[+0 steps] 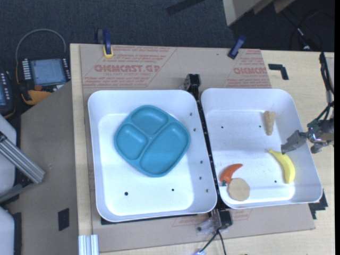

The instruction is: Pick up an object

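At the front of the right-hand bin [249,101], close to its near rim, a round tan cookie [238,189] lies flat on the white floor. A red pepper [230,172] with a short green stem end sits just behind it, touching or nearly touching the cookie's upper left edge. A little to the right and farther back, a yellow banana [285,165] lies along the bin's right side, its tip pointing toward the middle of the bin. Any of these small things could be the one to pick up, and all of them rest loose on the bin floor.

The gripper [295,141] comes in over the right rim of that bin, just above the banana's upper end. A dark finger points left toward the bin's inside, and nothing is visibly caught in it. Whether its grasp is released or clenched, I cannot tell from here.

Farther back in the same bin, near the right rear corner, a pale beige bread-like piece [270,122] lies on its own, well apart from the other food.

In the left-hand bin [106,158] a blue divided plate [152,140] with three compartments lies flat near the middle. Both bins stand side by side on a board of brown cardboard [79,116] printed with red lettering, held at its far edge by clamps [108,45].
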`<state>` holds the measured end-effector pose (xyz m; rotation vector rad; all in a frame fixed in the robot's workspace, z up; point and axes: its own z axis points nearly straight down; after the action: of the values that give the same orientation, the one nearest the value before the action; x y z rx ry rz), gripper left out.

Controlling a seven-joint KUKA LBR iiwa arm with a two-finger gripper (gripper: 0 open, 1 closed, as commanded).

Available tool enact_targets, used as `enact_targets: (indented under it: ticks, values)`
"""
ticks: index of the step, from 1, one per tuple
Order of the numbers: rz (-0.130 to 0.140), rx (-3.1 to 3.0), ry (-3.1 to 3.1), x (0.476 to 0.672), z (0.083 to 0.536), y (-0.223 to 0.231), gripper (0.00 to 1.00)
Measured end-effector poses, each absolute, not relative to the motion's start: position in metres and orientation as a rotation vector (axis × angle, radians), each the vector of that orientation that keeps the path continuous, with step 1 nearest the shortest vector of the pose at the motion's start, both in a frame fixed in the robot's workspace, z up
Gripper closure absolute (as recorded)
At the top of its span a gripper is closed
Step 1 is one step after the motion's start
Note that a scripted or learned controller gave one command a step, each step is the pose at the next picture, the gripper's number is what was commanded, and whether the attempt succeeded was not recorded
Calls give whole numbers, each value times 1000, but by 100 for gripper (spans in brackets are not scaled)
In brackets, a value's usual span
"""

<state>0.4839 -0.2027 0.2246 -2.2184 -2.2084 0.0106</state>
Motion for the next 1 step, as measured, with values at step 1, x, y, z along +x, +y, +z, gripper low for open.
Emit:
enact_targets:
  ticks: [1]
  values:
    - [0, -2222, -2222, 487, 231, -202, 0]
